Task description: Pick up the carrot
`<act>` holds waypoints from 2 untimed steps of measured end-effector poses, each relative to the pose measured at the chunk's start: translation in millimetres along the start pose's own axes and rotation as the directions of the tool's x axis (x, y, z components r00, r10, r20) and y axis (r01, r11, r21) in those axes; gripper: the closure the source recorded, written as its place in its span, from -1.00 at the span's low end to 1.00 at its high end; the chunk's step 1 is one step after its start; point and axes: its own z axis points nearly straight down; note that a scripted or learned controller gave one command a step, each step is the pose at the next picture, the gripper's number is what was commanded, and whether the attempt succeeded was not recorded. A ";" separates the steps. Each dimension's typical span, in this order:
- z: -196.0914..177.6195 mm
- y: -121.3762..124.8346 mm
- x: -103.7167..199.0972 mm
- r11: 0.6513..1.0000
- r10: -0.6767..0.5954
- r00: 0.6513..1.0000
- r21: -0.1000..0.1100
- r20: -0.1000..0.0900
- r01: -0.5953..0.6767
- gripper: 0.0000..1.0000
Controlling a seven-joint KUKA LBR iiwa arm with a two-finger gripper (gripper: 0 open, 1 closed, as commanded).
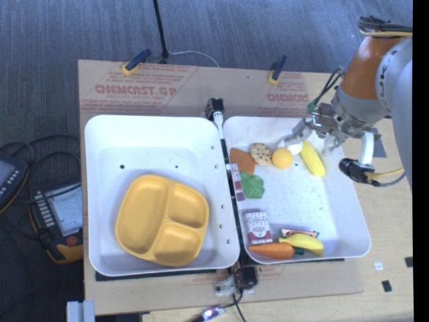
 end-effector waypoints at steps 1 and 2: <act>2.6 -44.2 10.9 0.998 0.059 0.998 0.003 0.001 -0.059 -1.00; 69.3 -42.0 63.7 0.993 0.121 0.993 0.007 -0.001 -0.121 -1.00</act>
